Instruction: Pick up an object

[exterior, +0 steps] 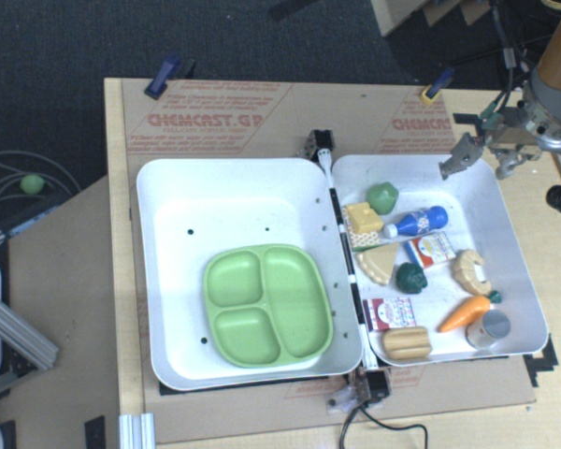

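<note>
a: where do you stand on the pick?

b: not begun, as far as you can judge. the hand (486, 154) hangs over the far right corner of the right bin (519, 241), fingers spread wide, nothing between them. every object lies in that bin, untouched: green round piece (383, 196), blue bottle (419, 221), yellow block (363, 218), carrot (466, 312), bread roll (405, 342), small red-and-white pack (434, 249). the left bin (168, 251) holds a green divided tray (266, 303).

a: so what's left for you?

b: all of it: choose a target, come down, close, lift. the green round piece and the bottle lie nearest the hand.

a: anything you can't read?

b: the arm is cut off at the right edge, so its pose is guesswork. height of the hand above the bin can't be told from this slant. the grey round thing (491, 326) beside the carrot is too blurred to name.
</note>
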`<state>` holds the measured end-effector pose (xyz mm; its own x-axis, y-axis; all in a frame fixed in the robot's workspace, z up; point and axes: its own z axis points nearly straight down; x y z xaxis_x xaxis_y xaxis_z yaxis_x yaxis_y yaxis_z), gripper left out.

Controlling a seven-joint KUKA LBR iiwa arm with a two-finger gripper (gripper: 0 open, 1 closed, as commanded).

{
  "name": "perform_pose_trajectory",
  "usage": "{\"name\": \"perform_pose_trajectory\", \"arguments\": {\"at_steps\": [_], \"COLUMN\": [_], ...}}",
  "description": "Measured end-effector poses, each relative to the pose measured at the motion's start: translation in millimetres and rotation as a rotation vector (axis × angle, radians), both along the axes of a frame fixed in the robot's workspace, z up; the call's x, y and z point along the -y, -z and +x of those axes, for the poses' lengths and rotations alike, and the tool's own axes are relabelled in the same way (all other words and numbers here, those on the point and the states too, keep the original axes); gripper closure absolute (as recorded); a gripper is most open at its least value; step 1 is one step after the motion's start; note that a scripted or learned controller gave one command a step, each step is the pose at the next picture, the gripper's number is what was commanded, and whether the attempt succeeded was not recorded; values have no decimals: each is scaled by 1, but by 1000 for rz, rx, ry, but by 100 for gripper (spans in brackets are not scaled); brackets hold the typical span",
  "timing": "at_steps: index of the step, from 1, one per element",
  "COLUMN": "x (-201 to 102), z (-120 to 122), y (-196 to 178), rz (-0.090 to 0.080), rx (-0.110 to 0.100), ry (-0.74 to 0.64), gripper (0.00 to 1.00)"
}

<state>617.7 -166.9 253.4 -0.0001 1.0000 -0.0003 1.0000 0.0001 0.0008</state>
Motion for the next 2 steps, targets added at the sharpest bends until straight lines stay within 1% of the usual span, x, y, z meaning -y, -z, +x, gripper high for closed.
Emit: {"name": "perform_pose_trajectory", "arguments": {"at_steps": [1,2], "x": [-6,-21], "z": [-43,-74], "y": [117,165], "rz": [1,-3], "rx": [-3,10], "ry": [0,0], "gripper": [0,0]}}
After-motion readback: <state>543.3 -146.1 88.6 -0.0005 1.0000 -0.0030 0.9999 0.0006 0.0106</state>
